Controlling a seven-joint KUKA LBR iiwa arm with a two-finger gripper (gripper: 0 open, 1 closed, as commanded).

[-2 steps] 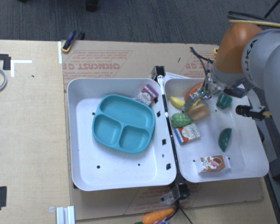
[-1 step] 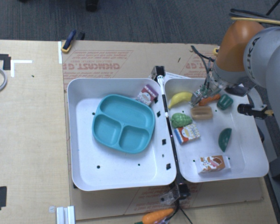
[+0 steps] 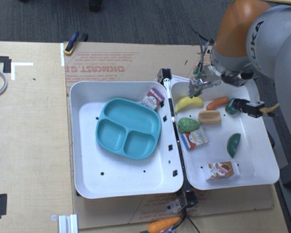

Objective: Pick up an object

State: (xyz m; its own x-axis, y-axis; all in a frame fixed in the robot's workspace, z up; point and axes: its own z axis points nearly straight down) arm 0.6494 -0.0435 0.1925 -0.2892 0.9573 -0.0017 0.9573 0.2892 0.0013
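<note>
My gripper hangs over the far left corner of the right bin, just above a yellow banana. Nothing shows between its fingers. Close by in that bin lie an orange carrot, a tan bread piece, a green leafy vegetable, a small red and white carton, a dark green piece, a dark teal object and a brown and white packet.
The left bin holds a teal divided plate and a small packet at its far right corner. The grey arm with its orange band comes in from the upper right. An orange item lies on the bench below the bins.
</note>
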